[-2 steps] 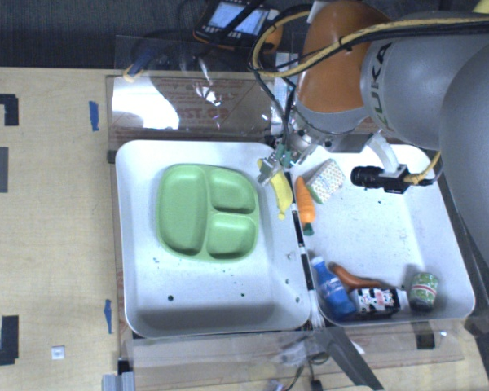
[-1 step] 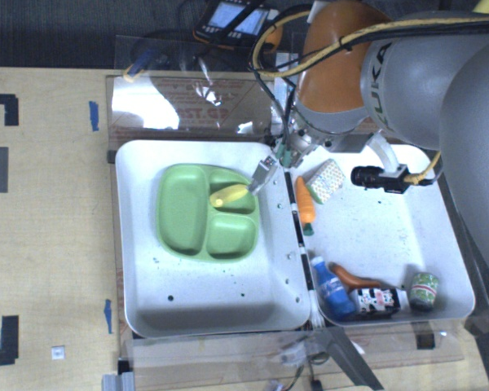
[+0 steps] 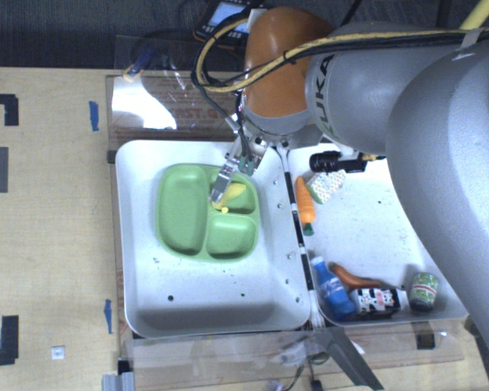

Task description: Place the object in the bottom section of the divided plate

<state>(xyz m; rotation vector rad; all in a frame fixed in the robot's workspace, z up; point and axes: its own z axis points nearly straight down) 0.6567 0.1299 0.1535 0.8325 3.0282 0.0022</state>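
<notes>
A green divided plate (image 3: 179, 210) lies in the left white bin (image 3: 147, 300). It has one large section on the left and two smaller ones on the right. A small yellow object (image 3: 237, 192) sits in the upper right section, with a bit of yellow at the ridge below it. My gripper (image 3: 222, 189) hangs over that section's left edge, right at the yellow object and partly covering it. From this angle it is unclear whether the object is gripped. The lower right section (image 3: 232, 236) holds nothing.
The right bin (image 3: 375, 226) holds an orange carrot (image 3: 306, 203), a white-and-green patterned item (image 3: 327, 185), a blue bottle (image 3: 335, 293), a black-and-white item (image 3: 379, 300) and a green can (image 3: 424, 290). The arm's bulk overhangs that bin.
</notes>
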